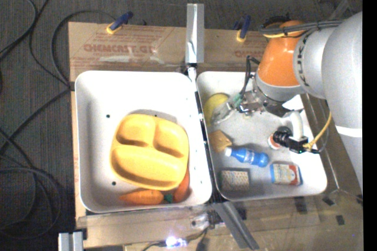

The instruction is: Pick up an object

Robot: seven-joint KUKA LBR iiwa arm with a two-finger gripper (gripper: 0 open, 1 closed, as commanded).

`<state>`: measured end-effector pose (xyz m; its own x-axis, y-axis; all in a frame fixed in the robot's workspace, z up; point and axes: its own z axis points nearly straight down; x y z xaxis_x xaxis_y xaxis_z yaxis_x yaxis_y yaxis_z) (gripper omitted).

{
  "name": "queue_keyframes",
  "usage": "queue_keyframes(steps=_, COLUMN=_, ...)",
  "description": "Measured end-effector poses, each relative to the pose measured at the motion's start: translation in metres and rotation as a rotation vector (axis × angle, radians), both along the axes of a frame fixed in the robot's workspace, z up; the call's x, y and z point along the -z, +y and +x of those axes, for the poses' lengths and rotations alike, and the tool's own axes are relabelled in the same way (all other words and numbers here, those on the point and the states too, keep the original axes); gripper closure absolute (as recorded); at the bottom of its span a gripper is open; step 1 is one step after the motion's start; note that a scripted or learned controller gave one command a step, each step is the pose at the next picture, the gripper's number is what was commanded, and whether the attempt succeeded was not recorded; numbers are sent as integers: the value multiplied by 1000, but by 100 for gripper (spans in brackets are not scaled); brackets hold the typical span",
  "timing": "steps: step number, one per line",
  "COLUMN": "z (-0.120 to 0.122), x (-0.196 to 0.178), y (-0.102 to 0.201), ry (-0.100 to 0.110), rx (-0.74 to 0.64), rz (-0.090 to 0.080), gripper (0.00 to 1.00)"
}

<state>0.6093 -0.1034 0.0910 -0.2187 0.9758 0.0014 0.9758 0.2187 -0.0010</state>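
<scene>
Telling you where your claw (237, 106) stood: it hung low inside the right bin (318, 185), near that bin's far wall. (Mara)

And the thing you were after? (Jon)

You had several to choose from. My guess was the yellow round thing (214, 104), which lay just beside the claw, on the side away from the arm and against the wall between the bins. That tight spot probably explained why you came in so close to the wall. (Mara)

Was the claw spread or pressed together? (Jon)

I could not tell; the wrist above it hid too much. You could not claim a catch either, since nothing showed pinched in it. (Mara)

What else lay around it? (Jon)

Nearer the camera than the claw was a small brown lump (221, 139), then a blue and white bottle (247, 156) lying on its side. Beyond those, well apart from the claw, a grey speckled pad (235, 178) and a small carton (285, 174) sat by the near rim. They were loosely scattered, so each gave you room to approach. (Mara)

And the other bin? (Jon)

Across the dividing wall from the claw, a big yellow divided tray (152, 149) lay on a carrot (141, 197). I judged you were leaving those alone. (Mara)
</scene>
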Motion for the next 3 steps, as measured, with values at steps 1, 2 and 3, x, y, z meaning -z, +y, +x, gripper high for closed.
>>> queue_keyframes(steps=1, z=-69, x=-35, y=-52, ry=6, rx=3, rz=-1, gripper=0)
queue_keyframes(steps=2, z=-122, x=-7, y=-42, ry=-9, rx=-141, rz=-4, gripper=0)
queue_keyframes(steps=3, z=-119, x=-17, y=-43, ry=-14, rx=-139, rz=-6, gripper=100)
